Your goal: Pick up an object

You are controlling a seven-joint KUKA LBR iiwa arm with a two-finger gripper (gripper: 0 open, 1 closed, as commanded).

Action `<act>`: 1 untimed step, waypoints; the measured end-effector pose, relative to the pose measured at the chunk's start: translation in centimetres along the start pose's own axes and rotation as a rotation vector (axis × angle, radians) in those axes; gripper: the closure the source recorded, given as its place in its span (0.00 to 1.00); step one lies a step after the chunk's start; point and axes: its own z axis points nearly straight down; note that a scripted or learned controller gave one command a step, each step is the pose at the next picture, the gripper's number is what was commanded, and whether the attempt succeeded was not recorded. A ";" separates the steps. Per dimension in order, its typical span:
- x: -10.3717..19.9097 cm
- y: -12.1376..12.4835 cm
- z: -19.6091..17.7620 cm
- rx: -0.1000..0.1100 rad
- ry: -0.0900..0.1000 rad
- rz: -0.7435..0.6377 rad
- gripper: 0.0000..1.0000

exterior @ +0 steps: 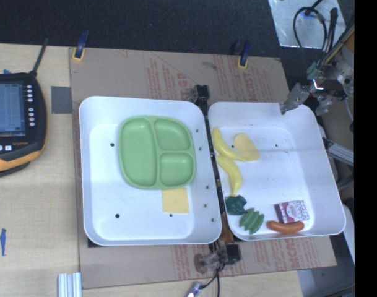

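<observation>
The right bin (318,166) holds a yellow banana (229,161), a pale yellow wedge (246,147), a dark green broccoli piece (236,204), a light green pod (251,220), a red packet (291,211) and an orange-red sausage (285,227). In the left bin (95,166) lie a green divided plate (156,151) and a flat yellow cheese square (176,200). My gripper (309,102) hangs over the right bin's far right corner, well away from all the objects. It looks open, its fingers spread with nothing between them.
A handheld control pendant (12,119) rests on the bench at the far left. Clamps (240,52) pin the cardboard sheet under the bins. Cables and a metal plate (306,14) sit beyond the far right corner.
</observation>
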 end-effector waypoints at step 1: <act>0.7 -2.3 14.5 0.003 0.000 -0.001 0.00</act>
